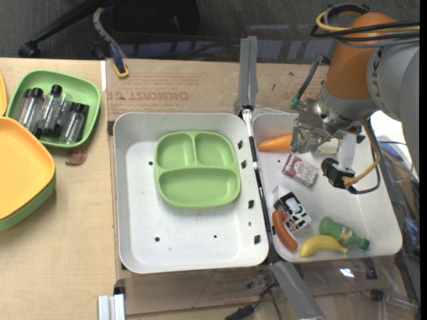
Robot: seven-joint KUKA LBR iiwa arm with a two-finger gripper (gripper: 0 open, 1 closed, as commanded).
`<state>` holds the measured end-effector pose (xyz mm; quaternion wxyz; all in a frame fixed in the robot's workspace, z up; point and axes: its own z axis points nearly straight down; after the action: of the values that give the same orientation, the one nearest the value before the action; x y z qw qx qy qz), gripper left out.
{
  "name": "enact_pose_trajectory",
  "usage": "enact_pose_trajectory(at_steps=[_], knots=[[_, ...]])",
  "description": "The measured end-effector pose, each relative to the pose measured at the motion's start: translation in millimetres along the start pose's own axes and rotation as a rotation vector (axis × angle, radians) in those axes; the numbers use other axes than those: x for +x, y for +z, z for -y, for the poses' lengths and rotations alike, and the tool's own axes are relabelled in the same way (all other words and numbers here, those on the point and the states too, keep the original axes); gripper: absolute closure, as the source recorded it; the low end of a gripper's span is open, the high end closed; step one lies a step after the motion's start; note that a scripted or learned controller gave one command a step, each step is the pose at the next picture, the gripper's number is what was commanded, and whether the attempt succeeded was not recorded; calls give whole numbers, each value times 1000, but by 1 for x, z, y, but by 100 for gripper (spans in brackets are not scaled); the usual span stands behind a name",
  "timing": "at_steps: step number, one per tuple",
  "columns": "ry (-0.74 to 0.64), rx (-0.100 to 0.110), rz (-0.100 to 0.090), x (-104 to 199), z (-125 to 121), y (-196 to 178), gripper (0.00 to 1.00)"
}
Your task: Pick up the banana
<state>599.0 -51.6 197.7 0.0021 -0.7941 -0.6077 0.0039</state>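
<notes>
Banana (321, 246): we see it at the right bin's (387, 209) near edge, touching the green bottle (342, 233).
Gripper (305, 139): above the far end by the carrot (275, 143); we cannot tell its opening or any load.
Approach: we judge a descent on the banana's middle, clear of the bottle, works best.

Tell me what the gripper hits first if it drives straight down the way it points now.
Probably the carrot or the bin floor beside it: the gripper hangs over the right bin's far end. The banana lies at the near end, well off that line. Depth is unclear.
</notes>
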Motion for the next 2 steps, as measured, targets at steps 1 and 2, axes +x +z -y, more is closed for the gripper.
enact_pose_trajectory(at_steps=[1, 2], knots=[[375, -4, -1, 20, -14, 8, 100], [899, -3, -2, 36, -24, 7, 100]])
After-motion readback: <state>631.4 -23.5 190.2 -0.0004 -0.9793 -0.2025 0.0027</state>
